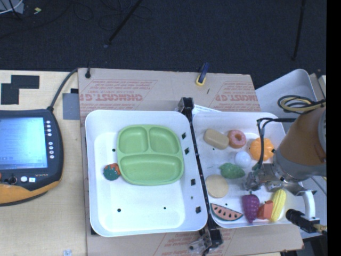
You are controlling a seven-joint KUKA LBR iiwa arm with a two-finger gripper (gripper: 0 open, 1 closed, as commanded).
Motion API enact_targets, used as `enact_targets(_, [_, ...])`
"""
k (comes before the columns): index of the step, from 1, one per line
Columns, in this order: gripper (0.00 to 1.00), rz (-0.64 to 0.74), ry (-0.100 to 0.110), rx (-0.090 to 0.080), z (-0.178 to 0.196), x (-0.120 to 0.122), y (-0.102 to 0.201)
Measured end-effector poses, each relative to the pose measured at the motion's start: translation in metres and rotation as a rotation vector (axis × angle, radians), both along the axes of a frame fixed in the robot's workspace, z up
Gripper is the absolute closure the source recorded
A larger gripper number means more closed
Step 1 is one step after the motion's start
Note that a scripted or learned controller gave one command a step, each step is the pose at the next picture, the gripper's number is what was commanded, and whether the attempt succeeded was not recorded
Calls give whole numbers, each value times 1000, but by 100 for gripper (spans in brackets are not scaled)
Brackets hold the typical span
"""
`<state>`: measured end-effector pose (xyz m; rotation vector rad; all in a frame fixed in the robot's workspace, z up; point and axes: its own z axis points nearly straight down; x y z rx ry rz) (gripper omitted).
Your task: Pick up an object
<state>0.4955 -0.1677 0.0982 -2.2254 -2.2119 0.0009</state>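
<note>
One green plate; perhaps ten toy foods.

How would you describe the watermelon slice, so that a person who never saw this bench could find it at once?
Look at the right bin of the two white bins, the one crowded with toy food. Go to its near edge, in the left corner, just below the round beige disc and left of the purple grapes. The watermelon slice is the only flat wedge there, red with dark seeds and a green rind.
</note>
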Motion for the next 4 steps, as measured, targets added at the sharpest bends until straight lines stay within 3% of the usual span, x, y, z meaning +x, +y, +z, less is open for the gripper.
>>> enact_targets(1, [100, 6, -5, -3, 51, 10, -5])
enact_targets(3, [100, 7, -5, -3, 131, 7, -12])
enact_targets(4, [100, 11, 0, 1, 121, 16, 39])
